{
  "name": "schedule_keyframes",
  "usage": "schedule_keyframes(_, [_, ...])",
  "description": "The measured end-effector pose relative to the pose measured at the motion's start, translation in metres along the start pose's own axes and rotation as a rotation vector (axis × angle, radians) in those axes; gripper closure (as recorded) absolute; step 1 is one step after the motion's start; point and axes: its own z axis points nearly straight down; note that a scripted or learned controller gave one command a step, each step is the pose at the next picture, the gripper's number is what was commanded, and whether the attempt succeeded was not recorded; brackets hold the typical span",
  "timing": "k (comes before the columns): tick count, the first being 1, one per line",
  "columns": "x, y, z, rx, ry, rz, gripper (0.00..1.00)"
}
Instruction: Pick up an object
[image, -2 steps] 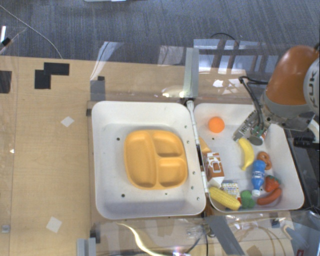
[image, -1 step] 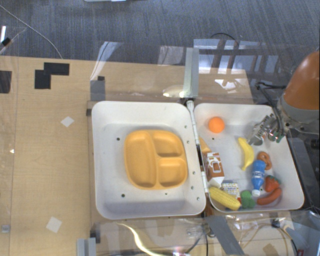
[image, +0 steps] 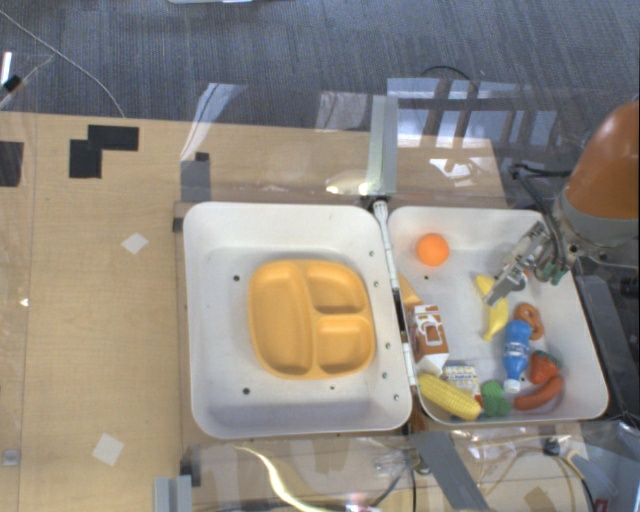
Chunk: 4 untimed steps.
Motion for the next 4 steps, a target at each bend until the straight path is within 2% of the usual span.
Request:
schedule_keyframes(1, [-0.064, 0.006, 0.071, -0.002, -0.004, 0.019, 0.00])
schedule_keyframes(2, [-0.002, 0.067, 0.071, -0.004, 0.001, 0.115, 0.00])
schedule_keyframes(3, [-0.047, 0.052, 0.019, -0.003, -0.005, 0.167, 0.00])
schedule_keyframes(4, [-0.051, -0.007, 0.019, 0.001, -0.001, 0.247, 0.00])
